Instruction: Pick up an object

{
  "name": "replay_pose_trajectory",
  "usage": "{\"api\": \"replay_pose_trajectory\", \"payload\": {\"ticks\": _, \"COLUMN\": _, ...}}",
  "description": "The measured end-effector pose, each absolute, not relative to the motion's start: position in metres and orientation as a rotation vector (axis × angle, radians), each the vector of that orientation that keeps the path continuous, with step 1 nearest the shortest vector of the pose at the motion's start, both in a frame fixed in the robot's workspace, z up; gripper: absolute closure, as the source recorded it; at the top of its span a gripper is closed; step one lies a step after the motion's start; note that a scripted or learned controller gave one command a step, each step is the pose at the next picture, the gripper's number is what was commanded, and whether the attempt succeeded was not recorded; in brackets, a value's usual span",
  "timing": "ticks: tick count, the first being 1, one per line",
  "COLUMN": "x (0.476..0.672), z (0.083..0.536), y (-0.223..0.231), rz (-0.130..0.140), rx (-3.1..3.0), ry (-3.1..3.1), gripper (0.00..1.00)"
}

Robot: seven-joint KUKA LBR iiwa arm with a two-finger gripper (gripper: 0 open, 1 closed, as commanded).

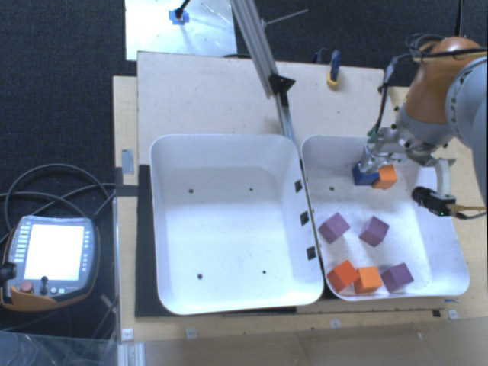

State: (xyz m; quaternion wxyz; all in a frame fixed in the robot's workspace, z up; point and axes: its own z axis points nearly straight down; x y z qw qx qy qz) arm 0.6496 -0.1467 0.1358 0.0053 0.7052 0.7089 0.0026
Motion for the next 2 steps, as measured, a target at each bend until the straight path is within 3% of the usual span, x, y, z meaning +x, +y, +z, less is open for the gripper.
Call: {"api": "replay_pose_trajectory", "payload": {"ticks": 2, "x": 0.658, "z": 0.249, "y": -0.149, "rz": 0.008, "rx": 2.21, "ry": 2.221, "gripper": 1.0}}
